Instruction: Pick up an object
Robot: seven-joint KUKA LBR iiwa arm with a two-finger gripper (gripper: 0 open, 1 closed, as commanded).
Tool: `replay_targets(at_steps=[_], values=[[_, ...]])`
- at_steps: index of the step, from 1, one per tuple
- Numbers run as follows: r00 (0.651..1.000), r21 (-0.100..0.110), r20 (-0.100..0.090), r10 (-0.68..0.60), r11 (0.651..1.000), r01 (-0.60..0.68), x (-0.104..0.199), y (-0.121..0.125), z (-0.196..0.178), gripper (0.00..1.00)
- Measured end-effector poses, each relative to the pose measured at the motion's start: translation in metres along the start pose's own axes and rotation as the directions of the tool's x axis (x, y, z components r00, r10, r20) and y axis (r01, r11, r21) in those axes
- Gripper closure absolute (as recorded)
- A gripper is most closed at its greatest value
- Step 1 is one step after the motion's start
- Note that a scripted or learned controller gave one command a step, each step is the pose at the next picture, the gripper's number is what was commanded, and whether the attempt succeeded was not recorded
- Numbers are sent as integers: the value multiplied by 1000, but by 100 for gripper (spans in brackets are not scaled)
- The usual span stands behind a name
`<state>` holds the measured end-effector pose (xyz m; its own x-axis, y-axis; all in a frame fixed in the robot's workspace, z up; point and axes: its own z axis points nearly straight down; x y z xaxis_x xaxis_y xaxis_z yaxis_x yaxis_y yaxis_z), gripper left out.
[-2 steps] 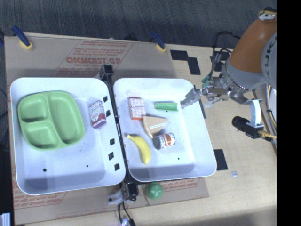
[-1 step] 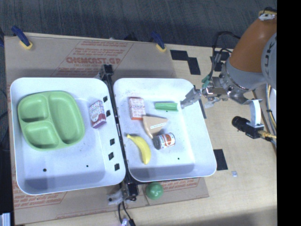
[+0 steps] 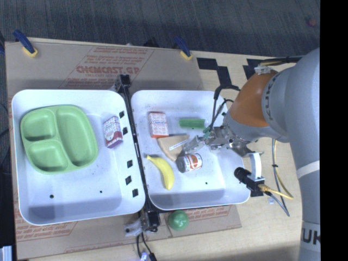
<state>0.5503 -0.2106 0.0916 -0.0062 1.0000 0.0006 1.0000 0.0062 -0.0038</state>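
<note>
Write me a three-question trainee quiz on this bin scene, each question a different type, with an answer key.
1. True or false: the green divided tray lies in the right bin.
2. Which thing lies nearest the gripper? A) the small can B) the green ball C) the red and white carton
3. Fill in: the banana lies in the ____ bin.

Key: 1. False, it lies in the left bin. 2. A. 3. right.
</note>
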Motion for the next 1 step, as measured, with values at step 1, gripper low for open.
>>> replay_targets(at_steps=[1], values=[[1000, 1, -1, -2, 1000, 2, 45, -2, 0, 0]])
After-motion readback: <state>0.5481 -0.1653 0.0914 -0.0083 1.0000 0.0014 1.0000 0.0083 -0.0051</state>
